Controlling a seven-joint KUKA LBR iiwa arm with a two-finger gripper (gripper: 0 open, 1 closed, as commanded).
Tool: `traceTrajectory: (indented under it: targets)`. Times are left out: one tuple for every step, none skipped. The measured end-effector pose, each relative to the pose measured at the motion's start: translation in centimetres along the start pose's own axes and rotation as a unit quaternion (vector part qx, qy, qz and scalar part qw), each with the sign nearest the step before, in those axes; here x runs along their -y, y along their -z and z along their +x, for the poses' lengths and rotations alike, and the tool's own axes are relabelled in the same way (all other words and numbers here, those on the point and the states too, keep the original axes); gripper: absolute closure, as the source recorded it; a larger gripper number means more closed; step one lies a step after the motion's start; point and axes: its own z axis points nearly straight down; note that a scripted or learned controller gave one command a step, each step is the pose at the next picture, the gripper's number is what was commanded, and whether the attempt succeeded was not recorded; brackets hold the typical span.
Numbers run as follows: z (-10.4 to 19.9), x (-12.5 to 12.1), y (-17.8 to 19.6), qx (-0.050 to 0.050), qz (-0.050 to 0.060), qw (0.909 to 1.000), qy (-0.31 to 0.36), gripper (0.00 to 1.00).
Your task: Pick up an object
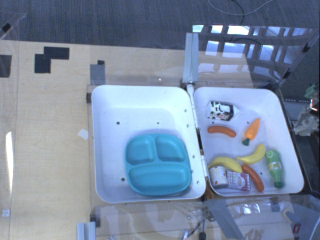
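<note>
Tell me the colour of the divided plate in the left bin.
Light blue; the divided plate shows plainly in the camera view, lying in the left bin.

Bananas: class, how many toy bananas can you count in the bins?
2, both in the right bin: one banana near its front edge by the can, the other banana just right of it, below the carrot. None looks hidden.

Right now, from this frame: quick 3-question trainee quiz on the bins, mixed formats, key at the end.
1. True or false: the blue divided plate lies in the left bin.
2. How many bananas lie in the right bin?
3. The carrot lies nearest which? A) green bottle B) cow-print carton C) can

Key: 1 true; 2 two; 3 B
</note>
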Motion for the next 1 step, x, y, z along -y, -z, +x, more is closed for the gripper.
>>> traceTrajectory:
  targets:
    - [1.64,0.70,2.52,0.000,0.001,0.9648,-0.263,1.00]
